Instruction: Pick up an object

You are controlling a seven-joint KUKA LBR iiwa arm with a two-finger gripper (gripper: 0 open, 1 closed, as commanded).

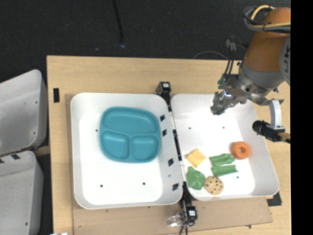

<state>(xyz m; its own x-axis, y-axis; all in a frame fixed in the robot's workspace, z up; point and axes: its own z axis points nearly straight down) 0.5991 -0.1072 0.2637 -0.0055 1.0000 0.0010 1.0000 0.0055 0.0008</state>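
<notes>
Cookie [213,185] sits nearest the camera at the front edge of the right bin [244,126], touching a leafy green piece [195,178] on its left. Just behind those are two green pods [223,164], a yellow cheese wedge [196,157] off to their left, and an orange ring [240,150] to their right. Left bin [83,180] has a teal divided plate [130,133] lying flat in the middle. Farther back, the gripper [221,103] hangs over the bare rear part of the right bin, well apart from all the food, nothing visible in it; can't tell how it's set. Orange-banded arm [264,48] comes in from the right.
</notes>
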